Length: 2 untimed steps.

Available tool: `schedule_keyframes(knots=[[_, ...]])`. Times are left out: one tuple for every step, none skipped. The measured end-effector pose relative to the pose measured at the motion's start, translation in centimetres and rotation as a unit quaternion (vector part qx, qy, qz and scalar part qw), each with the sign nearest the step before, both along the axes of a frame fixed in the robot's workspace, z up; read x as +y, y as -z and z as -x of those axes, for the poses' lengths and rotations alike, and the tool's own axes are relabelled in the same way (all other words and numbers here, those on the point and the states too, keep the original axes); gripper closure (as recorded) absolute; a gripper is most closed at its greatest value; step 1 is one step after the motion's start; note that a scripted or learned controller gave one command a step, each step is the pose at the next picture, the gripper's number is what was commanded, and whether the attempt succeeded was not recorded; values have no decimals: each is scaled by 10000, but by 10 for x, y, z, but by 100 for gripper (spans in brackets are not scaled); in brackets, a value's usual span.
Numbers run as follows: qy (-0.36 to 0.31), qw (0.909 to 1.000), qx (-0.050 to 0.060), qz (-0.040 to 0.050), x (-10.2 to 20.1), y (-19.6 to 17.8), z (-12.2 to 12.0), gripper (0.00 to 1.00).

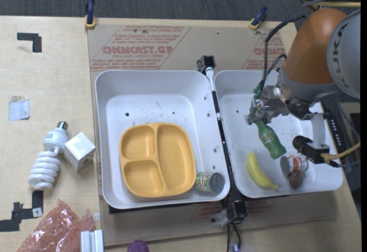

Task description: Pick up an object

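the brown board (137,44) under the bins reads "CHEMCAST" in red, small print below it too blurry, and the arm (344,55) shows "KU".

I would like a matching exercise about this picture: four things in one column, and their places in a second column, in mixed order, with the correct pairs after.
Things:
1. yellow divided plate
2. banana
3. spiral light bulb
4. green bottle

Places:
a. on the bench, left of both bins
b. in the right bin, just below the gripper
c. in the left bin
d. in the right bin, near its front wall

Pairs: 1-c, 2-d, 3-a, 4-b
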State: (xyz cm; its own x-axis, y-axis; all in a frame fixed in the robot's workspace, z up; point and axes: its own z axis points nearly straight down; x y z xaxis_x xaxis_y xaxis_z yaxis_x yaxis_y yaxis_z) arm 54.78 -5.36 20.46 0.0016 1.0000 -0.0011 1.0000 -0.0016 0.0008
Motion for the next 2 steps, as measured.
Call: schedule_keyframes(knots=[[0, 10000, 2, -1, -26, 1, 18, 100], [1, 10000, 3, -2, -20, 12, 44, 100]])
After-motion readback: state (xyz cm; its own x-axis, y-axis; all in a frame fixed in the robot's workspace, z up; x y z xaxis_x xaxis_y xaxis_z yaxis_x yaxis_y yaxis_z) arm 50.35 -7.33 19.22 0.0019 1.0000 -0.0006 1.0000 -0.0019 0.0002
